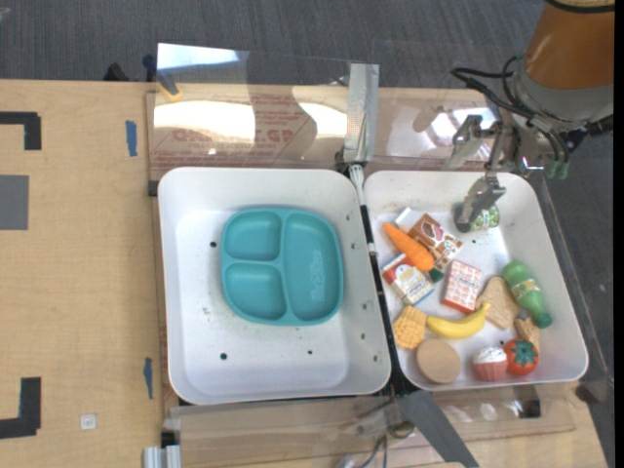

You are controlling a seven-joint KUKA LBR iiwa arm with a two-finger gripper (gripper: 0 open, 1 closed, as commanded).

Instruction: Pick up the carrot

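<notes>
Orange carrot point(409, 247) lying slantwise in right bin point(561, 261), touching small cartons. Probably light, stiff, smooth plastic; best gripped mid-body. Tool point(479, 208) poised nearby, apparently empty; opening unclear.

Robot lab: cardboard-topped bench point(78, 261), two white bins point(185, 359), toy food.

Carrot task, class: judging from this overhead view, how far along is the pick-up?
Done: nothing visibly. The carrot lies in the right bin among the other toy food. In hand: the gripper hangs over the bin's far side, to the carrot's right. Left: move across, descend, grasp and lift.
</notes>
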